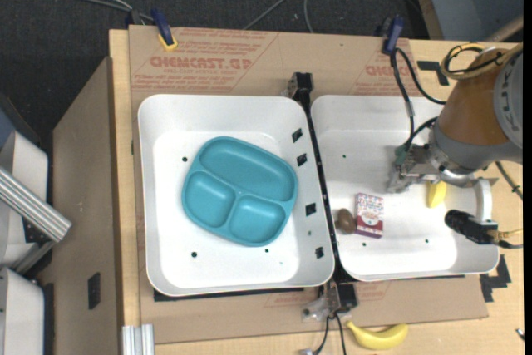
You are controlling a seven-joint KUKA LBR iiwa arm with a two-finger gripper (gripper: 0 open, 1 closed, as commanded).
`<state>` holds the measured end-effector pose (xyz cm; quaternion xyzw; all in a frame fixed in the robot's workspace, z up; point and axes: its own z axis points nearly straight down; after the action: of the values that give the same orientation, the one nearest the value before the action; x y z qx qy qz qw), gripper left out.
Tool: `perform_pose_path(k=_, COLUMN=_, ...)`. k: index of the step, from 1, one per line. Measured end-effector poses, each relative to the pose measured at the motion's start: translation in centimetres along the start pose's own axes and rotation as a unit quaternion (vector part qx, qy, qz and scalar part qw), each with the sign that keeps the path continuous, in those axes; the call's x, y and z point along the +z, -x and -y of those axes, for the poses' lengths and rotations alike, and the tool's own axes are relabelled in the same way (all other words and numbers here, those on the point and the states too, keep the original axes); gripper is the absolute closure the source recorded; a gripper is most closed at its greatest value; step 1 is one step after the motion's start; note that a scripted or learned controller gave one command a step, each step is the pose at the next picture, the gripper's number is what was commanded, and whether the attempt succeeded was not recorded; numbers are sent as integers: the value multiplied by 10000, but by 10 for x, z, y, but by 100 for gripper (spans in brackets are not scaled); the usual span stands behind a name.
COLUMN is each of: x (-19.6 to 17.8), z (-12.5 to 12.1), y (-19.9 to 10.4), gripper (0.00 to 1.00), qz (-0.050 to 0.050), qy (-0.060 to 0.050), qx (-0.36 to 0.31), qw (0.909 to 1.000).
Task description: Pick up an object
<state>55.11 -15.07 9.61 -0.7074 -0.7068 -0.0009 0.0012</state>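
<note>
A small yellow object (pixel 435 194) lies in the right bin (pixel 357 258), toward its right side, its long axis running roughly near-to-far. The gripper (pixel 413 172) hangs just to its left and slightly farther back, so the coming move likely turns on a short shift rightward. Whether the gripper is spread or pressed together cannot be told. A small carton (pixel 369 214) and a brown lump (pixel 344 219) sit nearer and leftward; a teal divided plate (pixel 239 190) fills the left bin (pixel 158 187).
</note>
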Motion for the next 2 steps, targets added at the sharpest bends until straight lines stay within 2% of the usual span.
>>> perform_pose_path(k=1, x=-53, z=9, y=0, gripper=100, qz=19, qy=28, qx=-5, qw=10000)
perform_pose_path(k=2, x=-114, z=0, y=4, gripper=100, qz=24, qy=42, qx=-12, qw=10000)
